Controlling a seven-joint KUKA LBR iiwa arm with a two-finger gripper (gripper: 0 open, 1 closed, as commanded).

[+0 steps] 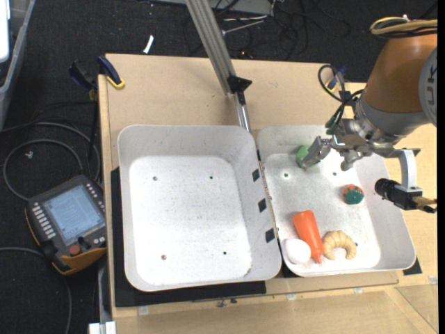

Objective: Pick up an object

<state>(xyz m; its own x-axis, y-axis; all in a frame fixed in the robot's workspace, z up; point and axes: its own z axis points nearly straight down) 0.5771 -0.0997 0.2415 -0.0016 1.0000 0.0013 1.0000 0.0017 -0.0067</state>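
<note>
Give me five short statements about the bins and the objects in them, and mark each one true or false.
1. The orange carrot lies in the right bin. True.
2. The white egg sits in the left bin. False: it is in the right bin, beside the carrot.
3. The croissant lies near the right bin's front edge. True.
4. The hand is above the left bin. False: it is above the right bin, near the green object.
5. The small red and green object touches the carrot. False: they lie apart.
</note>
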